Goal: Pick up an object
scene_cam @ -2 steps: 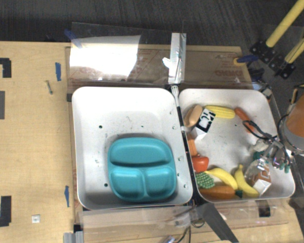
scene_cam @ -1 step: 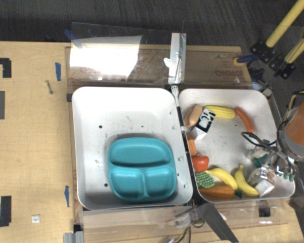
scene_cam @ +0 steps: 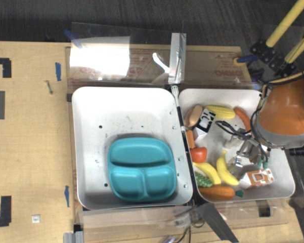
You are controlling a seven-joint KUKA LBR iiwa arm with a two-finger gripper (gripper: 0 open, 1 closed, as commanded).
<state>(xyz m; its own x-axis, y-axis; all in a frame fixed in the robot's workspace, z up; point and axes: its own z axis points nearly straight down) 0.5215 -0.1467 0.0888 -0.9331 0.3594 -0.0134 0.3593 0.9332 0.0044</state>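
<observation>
The arm (scene_cam: 286, 110) is running off the picture's right edge, and its bulk is covering the far right corner of the right bin (scene_cam: 286, 189). The hand (scene_cam: 248, 156) is showing as a tangle of metal and cables, too blurred to make out how its fingers are standing. A small orange and white carton (scene_cam: 259, 176) beside it is carrying print too small to read. The desk (scene_cam: 28, 135) is being cut off at the left and bottom edges.
</observation>
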